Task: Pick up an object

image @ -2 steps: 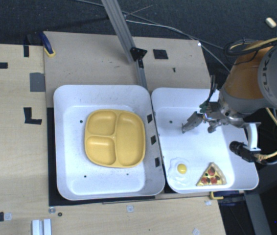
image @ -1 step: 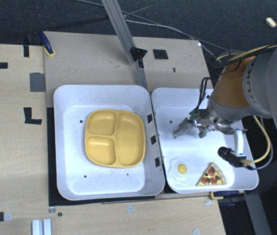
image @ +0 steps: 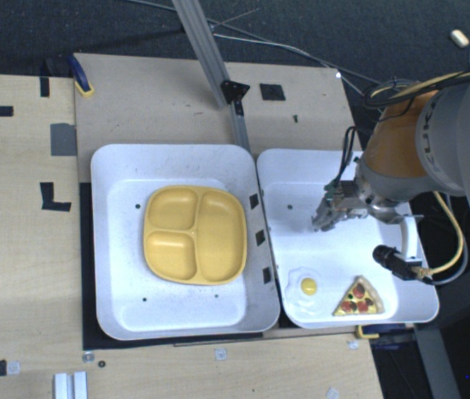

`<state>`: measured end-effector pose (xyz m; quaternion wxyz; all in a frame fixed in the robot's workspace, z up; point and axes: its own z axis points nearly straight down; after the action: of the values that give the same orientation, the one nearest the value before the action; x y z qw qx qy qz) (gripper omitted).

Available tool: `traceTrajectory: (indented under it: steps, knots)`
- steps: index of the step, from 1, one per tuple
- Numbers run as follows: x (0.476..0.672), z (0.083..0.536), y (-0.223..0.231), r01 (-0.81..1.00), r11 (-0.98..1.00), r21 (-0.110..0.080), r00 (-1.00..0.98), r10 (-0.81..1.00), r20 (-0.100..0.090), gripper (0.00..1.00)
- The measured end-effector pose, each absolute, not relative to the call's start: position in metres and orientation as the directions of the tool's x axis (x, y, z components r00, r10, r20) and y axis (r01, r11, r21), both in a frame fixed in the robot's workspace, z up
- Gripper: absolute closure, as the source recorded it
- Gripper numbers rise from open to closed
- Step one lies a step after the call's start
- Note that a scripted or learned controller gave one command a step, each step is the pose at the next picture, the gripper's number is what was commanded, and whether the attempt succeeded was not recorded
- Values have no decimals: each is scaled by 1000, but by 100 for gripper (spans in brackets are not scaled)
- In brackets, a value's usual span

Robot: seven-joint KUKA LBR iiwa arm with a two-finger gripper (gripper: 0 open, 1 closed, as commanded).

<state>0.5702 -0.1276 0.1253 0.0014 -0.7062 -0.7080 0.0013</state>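
End effector point(image: 328, 217) is hovering over right bin point(image: 297, 177) centre, can't tell its state. Fried egg point(image: 305, 288) & pizza slice point(image: 359, 298) are lying by front edge; prob light, flat, stiff toys, so pinching across edges is looking best

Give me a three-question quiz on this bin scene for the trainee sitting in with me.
1. True or false: the yellow plate lies in the left bin.
2. Which lies nearer the right bin's front right corner: A) the fried egg or B) the pizza slice?
3. Fill in: the gripper is over the ____ bin.

Key: 1 true; 2 B; 3 right.
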Motion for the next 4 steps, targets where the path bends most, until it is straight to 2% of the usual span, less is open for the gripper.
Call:
traceTrajectory:
  steps: [1, 3, 4]
  knots:
    - [576, 173, -120, 1000, 2, 3, -2, 1000, -1, 100]
    - [585, 283, -113, 1000, 1, 3, -1, 1000, -1, 100]
    - [567, 283, -64, 1000, 4, -2, -4, 1000, 0, 100]
